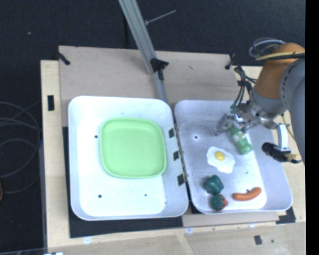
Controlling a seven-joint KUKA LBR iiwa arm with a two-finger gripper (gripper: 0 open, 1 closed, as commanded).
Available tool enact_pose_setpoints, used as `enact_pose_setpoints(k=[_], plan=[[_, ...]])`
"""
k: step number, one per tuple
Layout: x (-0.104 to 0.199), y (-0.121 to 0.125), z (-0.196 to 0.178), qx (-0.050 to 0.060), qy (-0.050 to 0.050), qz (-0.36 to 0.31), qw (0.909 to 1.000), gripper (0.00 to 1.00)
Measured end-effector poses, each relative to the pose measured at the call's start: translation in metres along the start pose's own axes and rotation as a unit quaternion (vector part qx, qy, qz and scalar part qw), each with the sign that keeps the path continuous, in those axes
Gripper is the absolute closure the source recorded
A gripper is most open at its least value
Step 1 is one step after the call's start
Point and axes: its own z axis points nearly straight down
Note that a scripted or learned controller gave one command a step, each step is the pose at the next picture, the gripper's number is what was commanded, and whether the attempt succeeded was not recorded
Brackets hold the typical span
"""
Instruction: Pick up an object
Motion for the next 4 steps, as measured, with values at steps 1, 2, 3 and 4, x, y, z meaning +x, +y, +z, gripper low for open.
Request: enact_pose_setpoints(k=[1, 2, 3, 4], plan=[[-0.001, 0.002, -0.014, -0.003, -0.001, -0.001, 1.0, 1.0], [0.007, 0.003, -0.073, -0.005, 0.0, 0.0, 1.0, 1.0], [0.015, 0.005, -0.133, -0.005, 0.0, 0.0, 1.0, 1.0], [0.021, 0.013, -0.182, -0.004, 0.0, 0.0, 1.0, 1.0]])
